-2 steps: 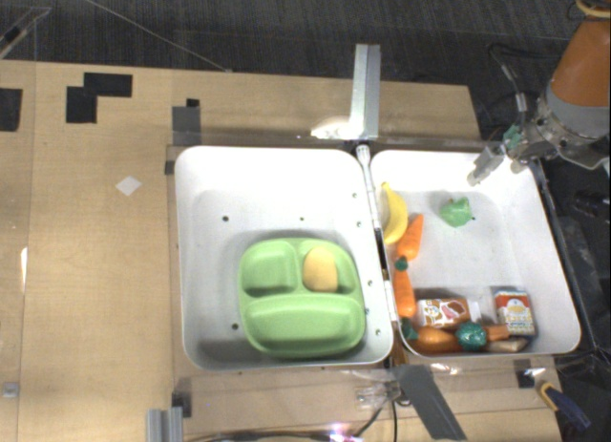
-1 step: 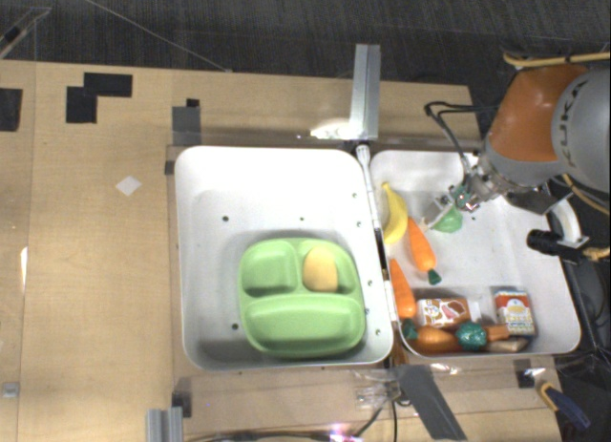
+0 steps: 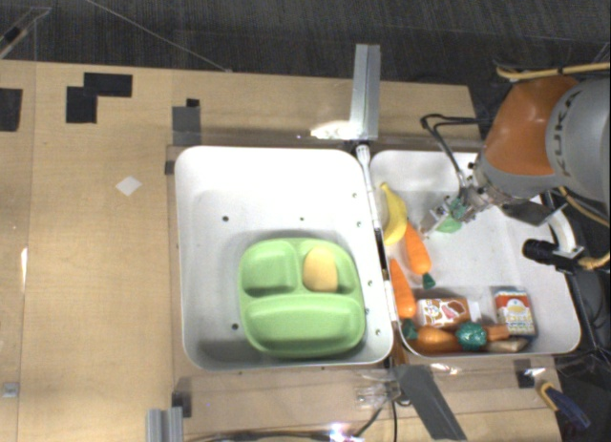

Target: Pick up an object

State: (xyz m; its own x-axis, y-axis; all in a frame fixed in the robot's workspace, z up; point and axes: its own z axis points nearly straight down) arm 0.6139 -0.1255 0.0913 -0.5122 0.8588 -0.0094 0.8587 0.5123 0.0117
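I see a light wooden bench (image 3: 86, 268) carrying two shallow white bins set side by side, touching along their inner rims. The left bin (image 3: 200, 240) and the right bin (image 3: 563, 335) both rest flat on the bench surface. Black markers (image 3: 95, 94) lie on the bench near its far left edge.

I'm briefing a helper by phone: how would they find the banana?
Look in the right-hand white bin, along its left wall beside the divider. The banana lies there near the far end, just above two carrots. It is the one plain yellow, curved piece; the carrots are orange.
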